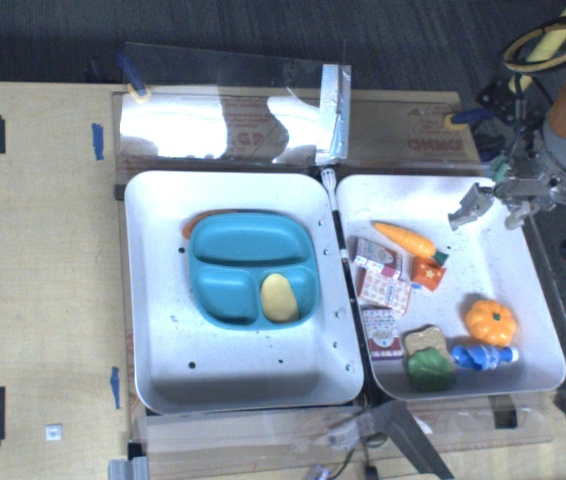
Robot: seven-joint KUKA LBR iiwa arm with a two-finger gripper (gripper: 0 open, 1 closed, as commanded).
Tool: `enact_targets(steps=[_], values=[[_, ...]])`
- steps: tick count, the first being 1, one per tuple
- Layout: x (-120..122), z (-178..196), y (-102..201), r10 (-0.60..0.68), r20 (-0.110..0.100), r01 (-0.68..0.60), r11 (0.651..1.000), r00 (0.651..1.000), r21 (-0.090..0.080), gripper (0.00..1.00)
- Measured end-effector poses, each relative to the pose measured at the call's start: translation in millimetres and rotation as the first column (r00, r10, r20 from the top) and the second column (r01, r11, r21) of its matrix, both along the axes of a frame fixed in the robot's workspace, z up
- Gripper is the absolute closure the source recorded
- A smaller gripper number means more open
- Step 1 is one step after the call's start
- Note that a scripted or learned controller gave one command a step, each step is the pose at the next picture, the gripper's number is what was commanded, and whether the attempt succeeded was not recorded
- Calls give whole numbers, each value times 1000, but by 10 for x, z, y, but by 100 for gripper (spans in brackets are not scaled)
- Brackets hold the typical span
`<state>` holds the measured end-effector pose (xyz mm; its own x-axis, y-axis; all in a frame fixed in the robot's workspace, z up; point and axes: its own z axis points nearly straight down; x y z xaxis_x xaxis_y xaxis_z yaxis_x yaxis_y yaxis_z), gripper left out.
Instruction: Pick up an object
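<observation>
We see the claw (490,204) spread wide with nothing in it, over the right bin's (548,298) top right corner. Carrot (404,238) lies mid-bin, pumpkin (490,320) and blue bottle (483,356) lower right. Left bin (153,268): blue tray (248,253) with a yellow lemon (279,297).

Bench: pale wooden bench top (43,298), bearing black square markings and short blue tape strips along its left part
Left bin: shallow white plastic bin (153,358), resting on the bench
Right bin: shallow white plastic bin (538,318), touching the left bin's side
Behind bins: clear plastic sheet (223,118) lying on brown cardboard (403,133)
</observation>
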<state>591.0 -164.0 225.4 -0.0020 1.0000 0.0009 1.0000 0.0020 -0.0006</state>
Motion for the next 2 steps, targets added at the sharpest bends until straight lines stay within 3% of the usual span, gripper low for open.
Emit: enact_targets(steps=[1,2], values=[[-360,741,-209,8,9,-8,1000,1000,-4,0],[433,-222,99,263,0,-263,965,965,-1,0]])
